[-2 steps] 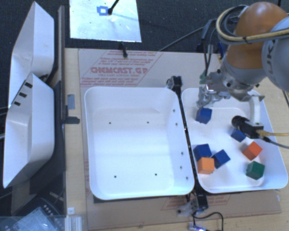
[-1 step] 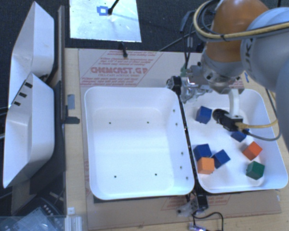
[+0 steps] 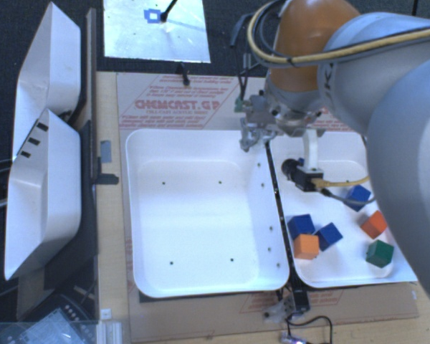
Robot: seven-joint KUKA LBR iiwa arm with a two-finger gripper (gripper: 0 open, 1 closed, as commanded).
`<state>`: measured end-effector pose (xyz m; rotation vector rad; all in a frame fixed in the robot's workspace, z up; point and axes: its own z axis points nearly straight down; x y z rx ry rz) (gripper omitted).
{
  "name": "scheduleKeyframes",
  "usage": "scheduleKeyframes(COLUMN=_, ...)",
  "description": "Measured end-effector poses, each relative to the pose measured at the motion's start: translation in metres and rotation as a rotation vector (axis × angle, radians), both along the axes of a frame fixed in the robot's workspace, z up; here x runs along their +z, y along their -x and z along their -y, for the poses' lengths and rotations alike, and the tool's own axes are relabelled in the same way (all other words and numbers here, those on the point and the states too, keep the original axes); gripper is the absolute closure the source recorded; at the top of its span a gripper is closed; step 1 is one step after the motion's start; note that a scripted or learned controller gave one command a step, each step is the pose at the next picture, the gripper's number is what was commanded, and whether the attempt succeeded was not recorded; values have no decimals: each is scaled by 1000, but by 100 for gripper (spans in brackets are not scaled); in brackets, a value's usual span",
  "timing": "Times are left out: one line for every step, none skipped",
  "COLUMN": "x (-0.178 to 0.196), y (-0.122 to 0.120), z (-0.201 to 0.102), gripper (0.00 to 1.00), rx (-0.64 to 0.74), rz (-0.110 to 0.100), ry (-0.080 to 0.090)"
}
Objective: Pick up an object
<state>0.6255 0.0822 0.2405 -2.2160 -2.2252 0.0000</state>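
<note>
gripper [image 3: 249, 140] hung over the divider between the two bins, near the far rim of the right bin [image 3: 344, 276]. could not tell how its jaws stood; nothing seen held. candidate objects all lay in the right bin, toward its near edge: blue cube [image 3: 301, 225] touching orange cube [image 3: 307, 246], second blue cube [image 3: 330, 235] just beside them, green cube [image 3: 380, 253] and another orange cube [image 3: 373, 224] nearer the arm. judged small, light, rigid blocks; grip across two flat opposite faces. green cube stood freest
</note>
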Motion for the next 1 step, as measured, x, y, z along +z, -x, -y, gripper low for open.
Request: scheduleKeyframes(x=1, y=0, z=2, gripper=0, rx=-3, rz=1, ry=1)
